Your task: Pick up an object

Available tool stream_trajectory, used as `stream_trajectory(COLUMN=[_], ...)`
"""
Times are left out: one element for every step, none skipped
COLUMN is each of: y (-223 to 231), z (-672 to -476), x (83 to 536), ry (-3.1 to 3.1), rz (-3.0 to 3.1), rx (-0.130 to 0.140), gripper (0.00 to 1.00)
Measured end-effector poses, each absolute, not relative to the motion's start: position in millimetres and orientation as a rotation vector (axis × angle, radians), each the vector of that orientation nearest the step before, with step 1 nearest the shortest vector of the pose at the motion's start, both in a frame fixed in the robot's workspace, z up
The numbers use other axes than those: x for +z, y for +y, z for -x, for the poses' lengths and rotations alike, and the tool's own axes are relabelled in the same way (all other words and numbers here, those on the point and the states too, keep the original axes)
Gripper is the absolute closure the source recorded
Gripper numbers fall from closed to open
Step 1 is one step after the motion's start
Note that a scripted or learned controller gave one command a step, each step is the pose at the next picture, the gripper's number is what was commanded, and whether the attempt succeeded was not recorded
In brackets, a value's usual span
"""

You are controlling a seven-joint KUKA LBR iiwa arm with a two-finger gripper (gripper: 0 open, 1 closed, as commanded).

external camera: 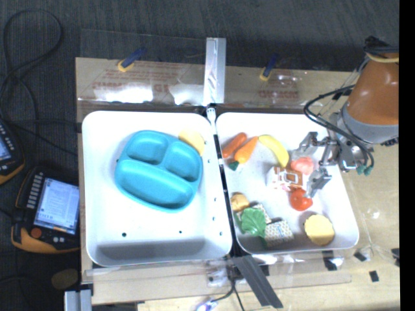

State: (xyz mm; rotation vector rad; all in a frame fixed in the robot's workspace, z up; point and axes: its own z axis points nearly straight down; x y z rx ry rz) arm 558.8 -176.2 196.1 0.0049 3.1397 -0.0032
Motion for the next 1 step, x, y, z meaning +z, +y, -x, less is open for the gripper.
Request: stream_trajectory(y=[-160.0], z=[-610.8], x=[94.9], ry=[3.124], rz=[-0.296], rx=[-0.005], gripper=[0.0])
